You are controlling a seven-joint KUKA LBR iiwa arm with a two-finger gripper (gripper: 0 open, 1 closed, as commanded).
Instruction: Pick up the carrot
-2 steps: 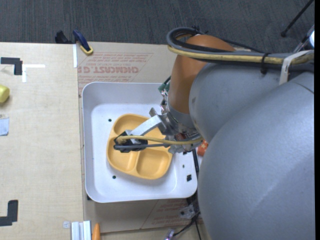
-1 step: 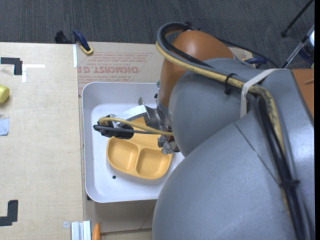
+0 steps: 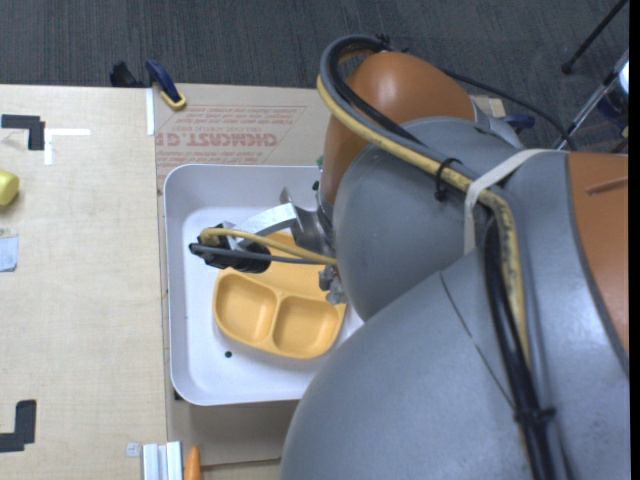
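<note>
The grey arm is reaching in from the right and covering the right side of the white bin. Its gripper is hanging low inside the bin, just beside the far edge of a yellow two-compartment dish, which is lying toward the bin's near wall. I cannot tell whether the gripper is apart or together, nor where the carrot is lying. A yellow-green round thing is sitting at the bench's left edge.

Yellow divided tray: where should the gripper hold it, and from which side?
Probably the raised rim of the yellow divided tray at its view-left edge, from above: it lies flat, open side up, in the white bin, too wide to span.
</note>
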